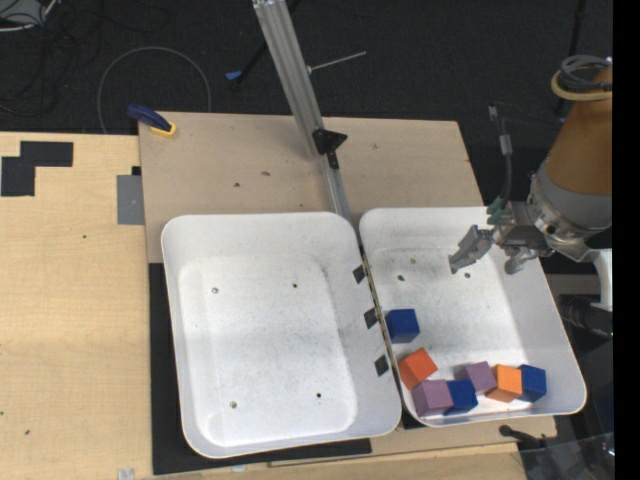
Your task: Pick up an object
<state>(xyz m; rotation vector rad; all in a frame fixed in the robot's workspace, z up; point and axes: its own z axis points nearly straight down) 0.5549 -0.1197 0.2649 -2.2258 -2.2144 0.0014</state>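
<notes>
The arm (580, 158) comes in from three o'clock, its orange band sitting high above the wrist, the grey wrist angled down and leftward over the right bin (430, 238). The gripper (492, 252) hangs over the upper right part of that bin, toward its two o'clock corner. Its two fingers (466, 251) are spread apart, one reaching out toward nine o'clock, the other tucked closer to the wrist, and nothing sits between them.

Now to the blocks, all gathered in the right bin's lower half, well apart from the gripper. A blue block (402, 324) sits alone near the bin's left wall, squarely placed, with no clear long axis. Down at six o'clock from it, an orange block (418, 366) is turned so one corner points toward twelve o'clock. Just beside that, a purple block (432, 396) touches a second blue block (461, 395), and another purple block (480, 376) sits right behind them. Toward the bin's five o'clock corner, a second orange block (510, 380) presses against a third blue block (533, 381). They look roughly cubic, so none of them clearly runs long in any direction.

The left bin (200, 238) lies alongside at nine o'clock. A metal rail (292, 68) slants down from twelve o'clock toward the gap between the bins.
</notes>
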